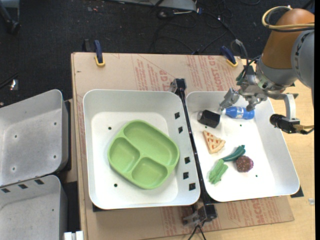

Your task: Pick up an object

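In the right bin (280, 149), a small blue bottle (242, 113) lies on its side near the far wall. My gripper (240, 103) hangs just over it, open, one finger (228, 100) to the bottle's left and the other on its right. Nothing is held between them. A black block (209, 117) rests just left of the bottle. Nearer the front are a pizza-slice toy (213, 142), a green leafy vegetable (224, 163) and a dark red berry (244, 163).
The left bin (95, 114) holds a green divided plate (143, 154). A black divider (187, 134) runs between the bins. Two loose white lids (30, 134) lie off the bench to the left. Clamps (99, 54) sit on the far edge.
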`<state>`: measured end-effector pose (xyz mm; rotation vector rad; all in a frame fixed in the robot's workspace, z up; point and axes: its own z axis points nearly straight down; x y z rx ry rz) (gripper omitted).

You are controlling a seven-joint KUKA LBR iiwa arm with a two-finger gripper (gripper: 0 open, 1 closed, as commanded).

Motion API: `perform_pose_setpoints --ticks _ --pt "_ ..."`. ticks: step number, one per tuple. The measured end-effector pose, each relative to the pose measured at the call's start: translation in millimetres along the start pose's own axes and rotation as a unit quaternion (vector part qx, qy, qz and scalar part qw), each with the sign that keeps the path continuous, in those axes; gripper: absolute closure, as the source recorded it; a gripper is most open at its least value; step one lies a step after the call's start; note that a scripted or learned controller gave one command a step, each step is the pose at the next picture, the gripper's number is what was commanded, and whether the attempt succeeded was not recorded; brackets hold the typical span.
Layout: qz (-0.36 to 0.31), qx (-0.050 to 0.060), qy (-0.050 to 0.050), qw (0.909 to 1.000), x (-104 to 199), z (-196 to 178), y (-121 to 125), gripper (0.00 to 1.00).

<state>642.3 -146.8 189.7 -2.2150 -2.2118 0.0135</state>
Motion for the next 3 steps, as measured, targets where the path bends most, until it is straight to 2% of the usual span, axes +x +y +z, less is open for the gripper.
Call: perform_pose_setpoints --ticks 1,2,3 --pt "-0.001 -0.007 -0.001 1.0 0 -9 3 0.0" --pt "-0.002 -0.006 -0.001 1.0 -3 42 13 0.0" --pt "0.0 -0.012 -0.002 0.9999 -4 72 17 0.0"
